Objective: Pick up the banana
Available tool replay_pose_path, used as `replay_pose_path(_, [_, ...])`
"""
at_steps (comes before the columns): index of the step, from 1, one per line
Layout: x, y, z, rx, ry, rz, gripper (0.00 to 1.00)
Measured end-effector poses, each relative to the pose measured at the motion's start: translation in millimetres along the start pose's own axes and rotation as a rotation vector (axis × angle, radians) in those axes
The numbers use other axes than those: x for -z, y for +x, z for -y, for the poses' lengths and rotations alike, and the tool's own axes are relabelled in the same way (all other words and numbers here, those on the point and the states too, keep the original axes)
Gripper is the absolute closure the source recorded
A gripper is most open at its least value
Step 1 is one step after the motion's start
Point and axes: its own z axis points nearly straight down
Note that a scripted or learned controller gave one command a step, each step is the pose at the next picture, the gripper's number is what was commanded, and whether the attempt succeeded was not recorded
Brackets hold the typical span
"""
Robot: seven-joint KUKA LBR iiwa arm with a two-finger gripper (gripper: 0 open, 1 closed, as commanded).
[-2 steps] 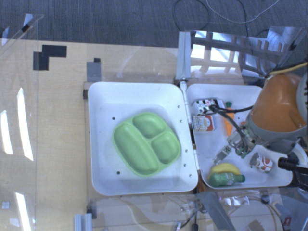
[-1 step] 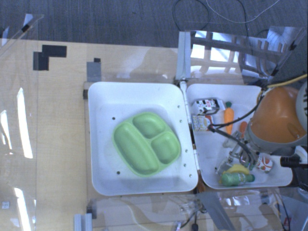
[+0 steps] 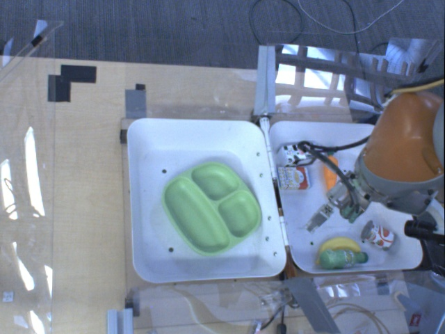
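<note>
While a green tray fills the left bin, the banana lies in the right bin.

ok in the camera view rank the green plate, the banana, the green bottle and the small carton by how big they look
1. green plate, by far
2. small carton
3. banana and green bottle: look alike, and they overlap, so I can't rank them

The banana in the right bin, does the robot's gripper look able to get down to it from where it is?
Probably yes. The gripper hangs just above and left of the banana, with bare bin floor between them. One snag: a green bottle lies right against the banana's near side, so the fingers may catch it.
</note>
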Motion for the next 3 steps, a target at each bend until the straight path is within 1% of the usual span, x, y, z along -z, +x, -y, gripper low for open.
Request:
replay_pose_path(1, [43, -70, 57, 0.049, 0.0, 0.003, 0.0])
replay_pose_path(2, [-85, -38, 45, 0.078, 0.002, -0.003, 0.0])
replay_pose_path(3, [-76, -40, 43, 0.076, -0.002, 0.001, 1.0])
